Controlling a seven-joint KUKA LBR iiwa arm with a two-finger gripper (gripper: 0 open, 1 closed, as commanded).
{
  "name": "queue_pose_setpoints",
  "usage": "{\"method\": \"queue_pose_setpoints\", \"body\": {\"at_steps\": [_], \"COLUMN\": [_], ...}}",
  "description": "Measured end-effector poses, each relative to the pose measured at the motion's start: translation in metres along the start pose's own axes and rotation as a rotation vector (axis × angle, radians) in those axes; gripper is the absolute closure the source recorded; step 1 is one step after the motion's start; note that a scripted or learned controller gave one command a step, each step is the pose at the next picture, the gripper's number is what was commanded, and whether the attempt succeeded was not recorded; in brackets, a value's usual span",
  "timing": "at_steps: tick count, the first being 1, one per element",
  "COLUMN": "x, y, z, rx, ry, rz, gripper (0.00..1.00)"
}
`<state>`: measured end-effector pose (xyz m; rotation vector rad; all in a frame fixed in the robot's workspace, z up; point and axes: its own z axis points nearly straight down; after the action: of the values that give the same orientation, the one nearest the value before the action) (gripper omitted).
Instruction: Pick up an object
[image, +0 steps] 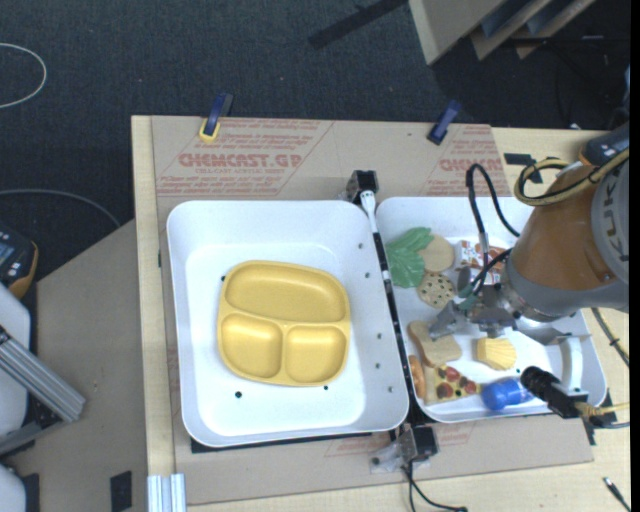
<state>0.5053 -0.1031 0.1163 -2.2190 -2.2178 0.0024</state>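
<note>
The gripper (468, 312) hangs low in the right bin (592, 372), its fingers spread and empty, just above the bread (440, 350) amid toy food. Around the bread lie a cookie (433, 289), a green leaf (409, 254), cheese (495, 352) and a blue piece (504, 393); a yellow tray (284, 322) fills the left bin (190, 300).

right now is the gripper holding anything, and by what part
It cannot be told. The gripper is low in the right bin among the toy food, by the bread slice and cookie, but nothing shows between its fingers.
</note>
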Motion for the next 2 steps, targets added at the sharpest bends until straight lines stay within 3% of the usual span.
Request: {"method": "queue_pose_setpoints", "body": {"at_steps": [1, 2], "x": [0.001, 0.001], "y": [0.003, 0.005], "z": [0.029, 0.016], "rx": [-0.008, -0.016], "ry": [0.002, 0.000], "rz": [0.000, 0.000], "gripper": [0.00, 1.00]}}
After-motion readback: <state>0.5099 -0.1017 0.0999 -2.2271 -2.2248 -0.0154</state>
